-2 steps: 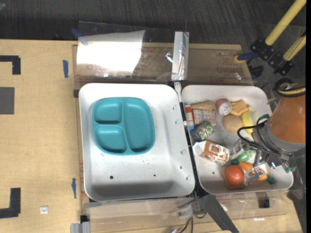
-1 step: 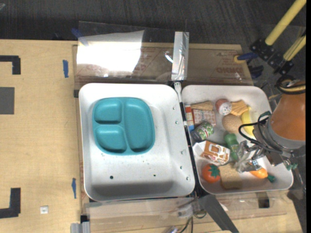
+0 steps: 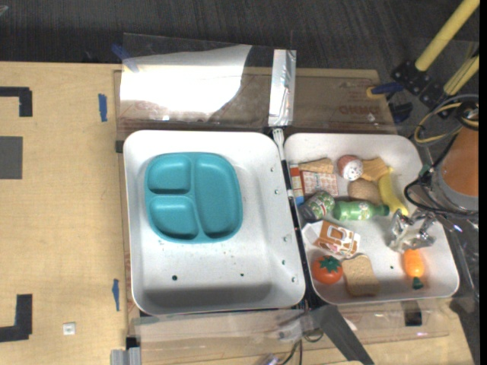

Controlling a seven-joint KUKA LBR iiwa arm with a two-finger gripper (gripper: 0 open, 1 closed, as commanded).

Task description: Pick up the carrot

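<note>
No lettering can be read anywhere (the print on the small carton (image 3: pixel 337 239) is blurred).

The hand (image 3: pixel 409 233) hangs just above the carrot (image 3: pixel 414 265) in the right bin (image 3: pixel 437 287).

Robotics lab test station. Evidence: plywood surface (image 3: pixel 61 204) at frame left bore black tape markers (image 3: pixel 17 101); two white bins (image 3: pixel 259 226) sat at centre; yellow-handled tools (image 3: pixel 449 25) and loose cables (image 3: pixel 441 124) lay upper right on dark floor.
</note>
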